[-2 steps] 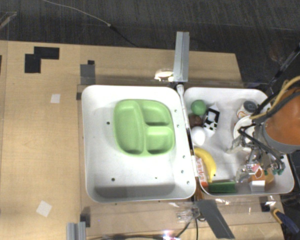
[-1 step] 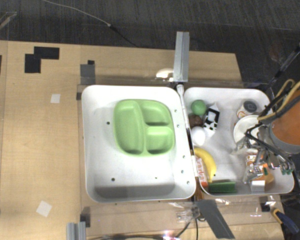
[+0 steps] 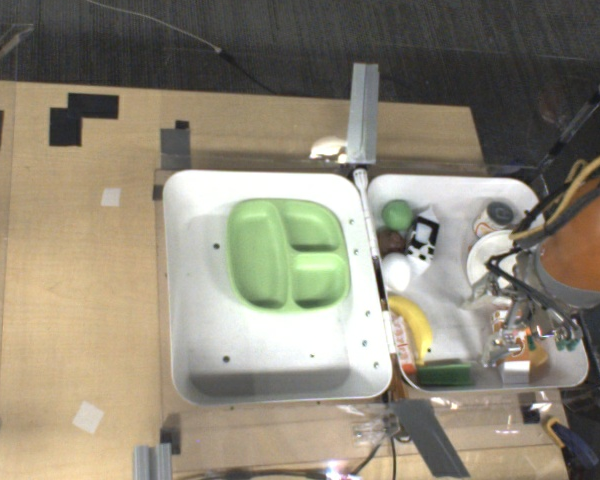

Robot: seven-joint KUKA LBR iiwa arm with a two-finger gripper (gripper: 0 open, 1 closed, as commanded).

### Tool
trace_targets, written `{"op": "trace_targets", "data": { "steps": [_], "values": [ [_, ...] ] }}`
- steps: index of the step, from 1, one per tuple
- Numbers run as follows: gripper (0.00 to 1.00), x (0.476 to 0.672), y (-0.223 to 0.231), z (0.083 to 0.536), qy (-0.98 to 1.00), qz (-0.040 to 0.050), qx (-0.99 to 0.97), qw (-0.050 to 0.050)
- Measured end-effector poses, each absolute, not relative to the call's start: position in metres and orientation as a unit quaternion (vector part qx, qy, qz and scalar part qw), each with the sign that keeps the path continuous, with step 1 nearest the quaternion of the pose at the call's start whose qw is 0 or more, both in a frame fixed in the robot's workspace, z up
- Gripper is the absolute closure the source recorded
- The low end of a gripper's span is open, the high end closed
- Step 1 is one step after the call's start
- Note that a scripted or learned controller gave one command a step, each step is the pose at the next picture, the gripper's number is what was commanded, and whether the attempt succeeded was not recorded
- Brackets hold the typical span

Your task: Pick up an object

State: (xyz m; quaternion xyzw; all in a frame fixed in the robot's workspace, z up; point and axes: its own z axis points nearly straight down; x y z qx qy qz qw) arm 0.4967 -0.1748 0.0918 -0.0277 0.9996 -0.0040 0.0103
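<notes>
On the table you have two white bins side by side. The left bin holds one green divided tray. The right bin holds one green ball, one black-and-white toy, one banana and one dark green bar along its left and near sides; other small items at the far right are too cluttered to count. The gripper hangs low over the right bin's near right corner; you cannot tell its opening. Judge this as the approach step: nothing is visibly held. Next, select one object, centre over it and descend.
</notes>
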Motion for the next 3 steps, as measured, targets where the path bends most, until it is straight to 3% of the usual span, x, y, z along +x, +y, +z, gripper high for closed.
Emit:
{"op": "trace_targets", "data": {
  "steps": [1, 2, 3],
  "values": [
    [0.0, 0.496, -0.159, 0.092, 0.998, -0.005, -0.059, 0.012],
    [0.0, 0.497, -0.192, 0.092, 0.989, -0.0031, -0.149, 0.011],
    [0.0, 0.5, -0.187, 0.092, 0.978, -0.0065, -0.211, 0.011]
  ]
}}
